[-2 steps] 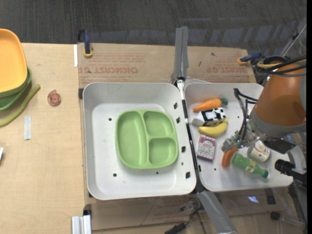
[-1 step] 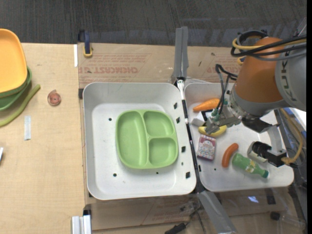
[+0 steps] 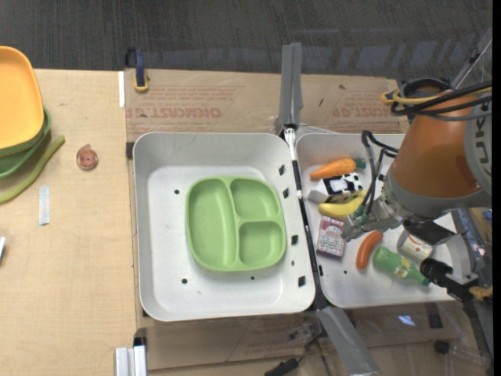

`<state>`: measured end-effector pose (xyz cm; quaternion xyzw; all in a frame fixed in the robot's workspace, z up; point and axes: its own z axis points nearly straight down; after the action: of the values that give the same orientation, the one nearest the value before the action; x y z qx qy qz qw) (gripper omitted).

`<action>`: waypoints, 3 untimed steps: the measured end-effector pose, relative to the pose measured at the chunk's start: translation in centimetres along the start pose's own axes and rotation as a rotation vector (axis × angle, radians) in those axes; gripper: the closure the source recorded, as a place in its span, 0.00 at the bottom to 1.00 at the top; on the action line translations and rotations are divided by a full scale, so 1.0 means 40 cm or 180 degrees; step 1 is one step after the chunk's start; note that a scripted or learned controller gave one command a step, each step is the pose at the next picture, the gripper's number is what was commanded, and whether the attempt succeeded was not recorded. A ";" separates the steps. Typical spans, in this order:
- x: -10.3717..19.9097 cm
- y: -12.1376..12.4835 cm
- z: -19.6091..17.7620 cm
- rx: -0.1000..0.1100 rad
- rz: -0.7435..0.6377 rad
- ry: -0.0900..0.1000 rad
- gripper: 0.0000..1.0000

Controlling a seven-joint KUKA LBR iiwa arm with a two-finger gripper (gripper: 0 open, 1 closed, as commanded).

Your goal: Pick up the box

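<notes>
The box (image 3: 331,237) is lying just left of the claw (image 3: 362,224), long axis running near-to-far; whether the claw is gaping I cannot tell.

It looked like a robotics lab: a wooden desk (image 3: 70,272) lined with cardboard sheeting (image 3: 211,104) carried two white bins (image 3: 149,233), toy food (image 3: 333,168) filled the right one, and grey carpet (image 3: 235,14) lay beyond the far edge.
</notes>
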<state>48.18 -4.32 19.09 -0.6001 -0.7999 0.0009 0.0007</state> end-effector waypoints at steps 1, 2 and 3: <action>-0.003 0.001 -0.020 0.0003 0.0008 -0.0002 1.00; 0.222 0.090 -0.039 0.0001 0.0654 -0.0004 1.00; 0.103 0.039 0.001 0.0004 0.0084 -0.0001 1.00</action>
<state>48.51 0.07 19.04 -0.6107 -0.7919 0.0015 0.0010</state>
